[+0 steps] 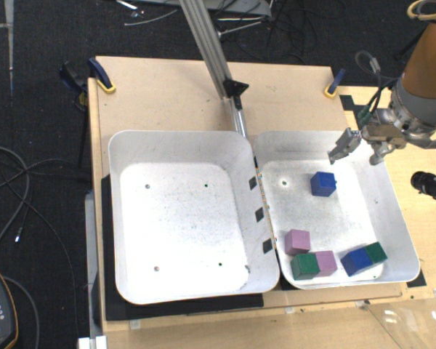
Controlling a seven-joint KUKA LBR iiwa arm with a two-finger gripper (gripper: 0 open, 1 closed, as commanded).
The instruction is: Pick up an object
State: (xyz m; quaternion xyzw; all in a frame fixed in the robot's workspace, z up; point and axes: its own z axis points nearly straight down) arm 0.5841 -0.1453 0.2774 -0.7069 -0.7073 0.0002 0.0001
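A pale wooden bench top (174, 97) sits over a dark carpeted floor strewn with black cables, and on it lie two shallow white plastic bins side by side. The left white bin (131, 151) has a speckled floor, while the right white bin (392, 217) carries all the blocks. Up near the middle of that right bin sits a lone blue cube (323, 184), well apart from the others. Down toward the near edge there is a cluster: a light purple cube (298, 241), just below it a dark green cube (304, 266) touching a pink-purple cube (325, 262), and off to the right a larger blue block (357, 260) pressed against a small green block (376, 252). The grey arm with its orange band comes in from the right, and the two-finger gripper (361, 149) hangs above the far right part of the right bin, up and to the right of the lone blue cube. Its fingers are spread apart, one toward the left and one toward the right, with nothing between them. A slanted metal pole (207, 38) runs from the top of the view down to the gap between the bins.
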